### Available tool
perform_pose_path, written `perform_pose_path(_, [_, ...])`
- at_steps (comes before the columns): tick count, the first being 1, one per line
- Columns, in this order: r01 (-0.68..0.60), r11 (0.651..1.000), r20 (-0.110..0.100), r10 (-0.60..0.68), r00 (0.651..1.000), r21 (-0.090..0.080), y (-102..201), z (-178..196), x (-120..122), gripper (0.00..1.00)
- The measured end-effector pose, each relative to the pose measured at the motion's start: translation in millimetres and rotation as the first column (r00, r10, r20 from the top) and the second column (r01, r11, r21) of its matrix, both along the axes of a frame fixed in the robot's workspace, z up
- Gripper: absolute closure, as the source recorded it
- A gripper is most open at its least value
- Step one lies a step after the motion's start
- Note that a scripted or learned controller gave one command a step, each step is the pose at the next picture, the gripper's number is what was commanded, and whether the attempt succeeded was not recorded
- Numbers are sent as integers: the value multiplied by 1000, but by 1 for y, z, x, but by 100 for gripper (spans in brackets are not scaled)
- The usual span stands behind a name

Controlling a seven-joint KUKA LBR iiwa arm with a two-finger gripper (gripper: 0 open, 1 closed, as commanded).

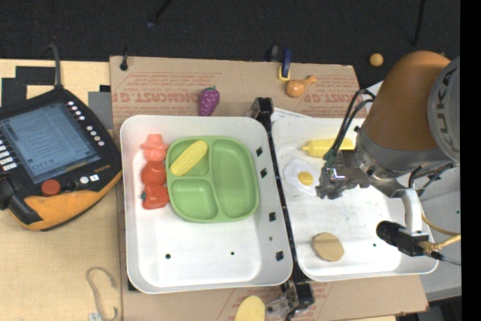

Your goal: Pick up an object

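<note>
My gripper (328,189) hangs low over the middle of the right bin (353,237), under the grey and orange wrist. A fried egg toy (301,177) lies just left of it, close to the fingers. A yellow object (322,148) sits at the bin's back, partly hidden by the arm. A tan round cookie (328,246) lies near the bin's front. In the left bin (195,259) a green divided plate (214,180) bears a corn cob (188,156), with a red toy figure (154,171) beside it.
A purple grape bunch (209,100) and an orange pear-like toy (298,86) lie on the cardboard behind the bins. A yellow lemon (250,308) sits in front of them. A teach pendant (52,150) rests on the bench at left.
</note>
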State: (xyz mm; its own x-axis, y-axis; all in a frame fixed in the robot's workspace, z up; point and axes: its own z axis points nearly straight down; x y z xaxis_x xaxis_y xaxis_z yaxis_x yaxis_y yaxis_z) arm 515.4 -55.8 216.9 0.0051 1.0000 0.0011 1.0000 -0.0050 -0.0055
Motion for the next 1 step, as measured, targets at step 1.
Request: perform_pose_path(1, [-3, 1000, 3, 3, 1000, -1, -3, 1, 6, 100])
